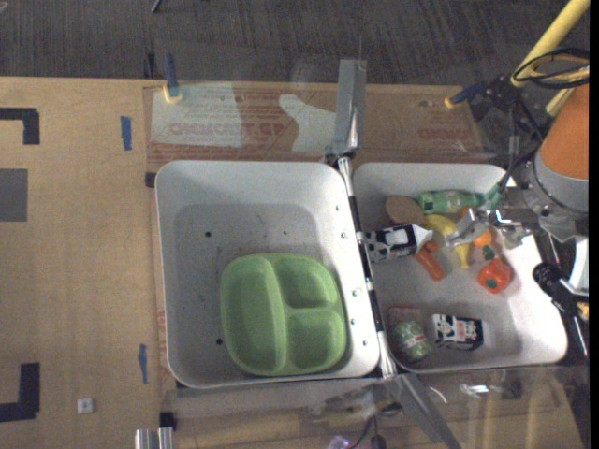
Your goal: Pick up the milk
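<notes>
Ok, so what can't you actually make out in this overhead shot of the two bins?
- Hand: small and blurred over the right bin; open or shut is unclear.
- Arm: cut off by the picture's right edge.
- Two cow-print cartons: lettering too small to read.
- Items under the hand: partly hidden and hard to identify.

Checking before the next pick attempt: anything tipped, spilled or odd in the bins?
Nothing spilled or visibly damaged. Both milk cartons lie on their sides in the right bin: one by the divider, one near the front beside a green can. The green tray sits flat in the left bin.
</notes>
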`<state>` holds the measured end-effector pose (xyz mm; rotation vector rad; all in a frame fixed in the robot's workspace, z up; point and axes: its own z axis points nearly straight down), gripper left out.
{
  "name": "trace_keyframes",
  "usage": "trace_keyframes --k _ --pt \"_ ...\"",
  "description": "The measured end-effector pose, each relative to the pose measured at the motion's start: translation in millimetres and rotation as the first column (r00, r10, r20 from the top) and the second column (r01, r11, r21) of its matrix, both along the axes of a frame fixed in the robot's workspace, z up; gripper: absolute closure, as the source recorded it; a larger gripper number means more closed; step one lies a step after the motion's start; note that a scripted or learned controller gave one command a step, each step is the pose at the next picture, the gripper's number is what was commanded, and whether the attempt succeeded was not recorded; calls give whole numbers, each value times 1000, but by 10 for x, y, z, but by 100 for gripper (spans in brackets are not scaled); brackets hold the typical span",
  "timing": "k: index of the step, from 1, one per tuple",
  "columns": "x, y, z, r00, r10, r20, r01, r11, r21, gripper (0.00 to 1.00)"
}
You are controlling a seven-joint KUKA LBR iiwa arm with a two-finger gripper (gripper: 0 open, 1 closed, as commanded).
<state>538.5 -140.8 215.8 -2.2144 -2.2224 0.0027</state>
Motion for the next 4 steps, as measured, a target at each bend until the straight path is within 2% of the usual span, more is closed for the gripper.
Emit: trace_keyframes --k 1,2,3,4 --pt "-496 -470 -1195 996 -85 1 85 996 0 0" --pt "-588 -94 -821 975 220 1 -220 975 2 0" --pt "-577 -642 -51 986 169 4 -169 986 -2 0" --pt "-585 -787 -910 998 65 -2 -65 998 8 0"
